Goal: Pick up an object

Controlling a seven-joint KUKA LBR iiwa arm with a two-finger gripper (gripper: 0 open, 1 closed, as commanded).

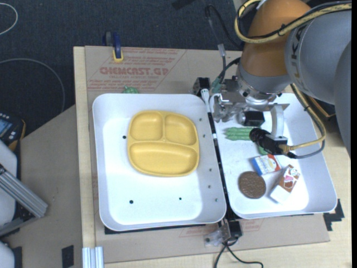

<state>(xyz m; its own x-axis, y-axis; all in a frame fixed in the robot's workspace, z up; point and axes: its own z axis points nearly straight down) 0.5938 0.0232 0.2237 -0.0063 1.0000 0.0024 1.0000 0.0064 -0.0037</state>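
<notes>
The grey arm (312, 43) comes in from the right and hangs over the back of the right bin (318, 197); the left bin (111, 200) sits touching it along the middle seam. There are two bins. One yellow divided plate (163, 143) lies alone in the left bin.

The gripper (245, 111) sits low at the right bin's rear left corner, and whether it is open or closed I cannot tell, as the wrist hides it.

Taking the gripper as landmark, one green object (239, 133) lies just in front of it, long axis running left to right. Farther forward and to the right lie one brown disc (252, 185), one small blue and red carton (265, 164) and one small red and white carton (286, 182). The green piece looks the nearest candidate, needing a short drop forward.
</notes>
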